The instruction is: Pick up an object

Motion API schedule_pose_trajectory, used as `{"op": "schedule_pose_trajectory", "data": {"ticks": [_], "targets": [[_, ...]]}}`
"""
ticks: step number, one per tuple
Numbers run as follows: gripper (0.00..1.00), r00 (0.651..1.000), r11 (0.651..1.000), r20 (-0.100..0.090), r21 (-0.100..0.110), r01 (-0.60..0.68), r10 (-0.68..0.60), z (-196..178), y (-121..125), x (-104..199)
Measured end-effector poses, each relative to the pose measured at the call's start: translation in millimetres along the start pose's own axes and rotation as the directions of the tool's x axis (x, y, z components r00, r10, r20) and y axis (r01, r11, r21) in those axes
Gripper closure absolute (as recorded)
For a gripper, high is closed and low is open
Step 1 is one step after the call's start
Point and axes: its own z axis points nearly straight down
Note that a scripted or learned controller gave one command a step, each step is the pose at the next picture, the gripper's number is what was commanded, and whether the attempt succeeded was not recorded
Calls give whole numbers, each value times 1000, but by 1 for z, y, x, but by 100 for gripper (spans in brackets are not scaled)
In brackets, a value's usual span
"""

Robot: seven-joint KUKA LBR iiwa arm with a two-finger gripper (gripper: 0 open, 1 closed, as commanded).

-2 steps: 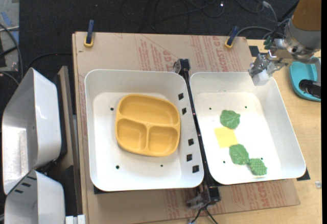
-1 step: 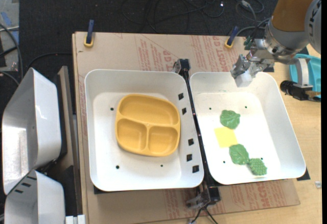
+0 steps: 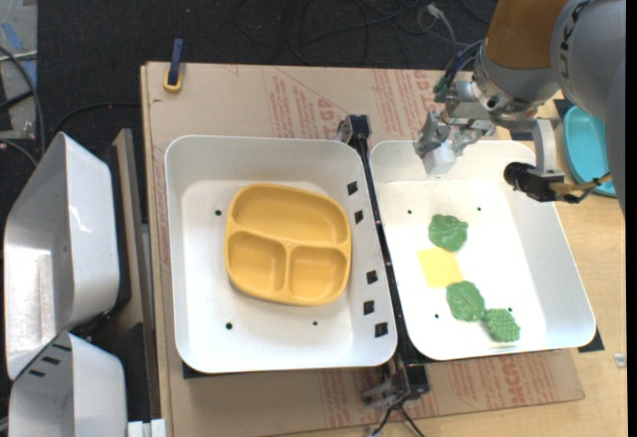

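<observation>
Gripper above the far edge of the right bin; whether it is open or holding anything cannot be told. The nearest object, a green piece, lies below it in view, toward the bin's middle, with a yellow square just beyond

Yellow tray smooth matt plastic; white bins glossy plastic; surface matt cardboard; green pieces bumpy.
</observation>
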Motion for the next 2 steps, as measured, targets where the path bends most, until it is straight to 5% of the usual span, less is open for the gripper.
{"op": "schedule_pose_trajectory", "data": {"ticks": [2], "targets": [[100,1000,1000,0,-1,1,-1,6,7,114]]}}
